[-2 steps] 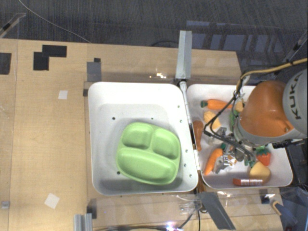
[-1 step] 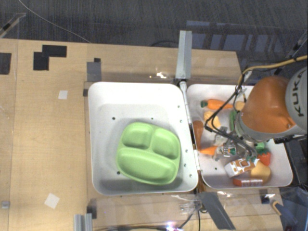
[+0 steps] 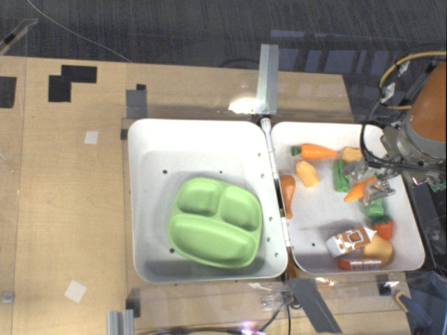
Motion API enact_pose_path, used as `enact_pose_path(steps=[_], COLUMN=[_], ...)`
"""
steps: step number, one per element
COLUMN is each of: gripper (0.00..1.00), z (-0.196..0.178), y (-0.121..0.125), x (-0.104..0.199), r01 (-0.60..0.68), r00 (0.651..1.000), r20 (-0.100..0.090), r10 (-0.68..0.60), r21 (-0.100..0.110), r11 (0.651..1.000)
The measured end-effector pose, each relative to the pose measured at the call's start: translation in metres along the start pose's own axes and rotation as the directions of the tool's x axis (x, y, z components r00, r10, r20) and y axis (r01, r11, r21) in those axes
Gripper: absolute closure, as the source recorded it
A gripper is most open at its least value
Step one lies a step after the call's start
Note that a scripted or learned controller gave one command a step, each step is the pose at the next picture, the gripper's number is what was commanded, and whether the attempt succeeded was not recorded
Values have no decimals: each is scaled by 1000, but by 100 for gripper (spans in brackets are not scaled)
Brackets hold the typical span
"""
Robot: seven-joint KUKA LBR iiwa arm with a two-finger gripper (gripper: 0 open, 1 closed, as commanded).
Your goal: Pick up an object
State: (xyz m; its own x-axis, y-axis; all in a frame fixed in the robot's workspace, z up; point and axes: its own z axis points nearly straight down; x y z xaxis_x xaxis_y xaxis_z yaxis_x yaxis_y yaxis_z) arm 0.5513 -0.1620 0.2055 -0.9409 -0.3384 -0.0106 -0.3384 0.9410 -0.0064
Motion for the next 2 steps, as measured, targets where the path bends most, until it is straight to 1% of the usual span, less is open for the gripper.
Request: enact_pose_path(steps=[1, 2], gripper=[100, 100], z=[109, 17], y=[52, 145], x=[-6, -2], r01=[102, 81], r00=[995, 997], r20=[0, 4], r10=[-102, -81], r21=[-3, -4], r11=[995, 997])
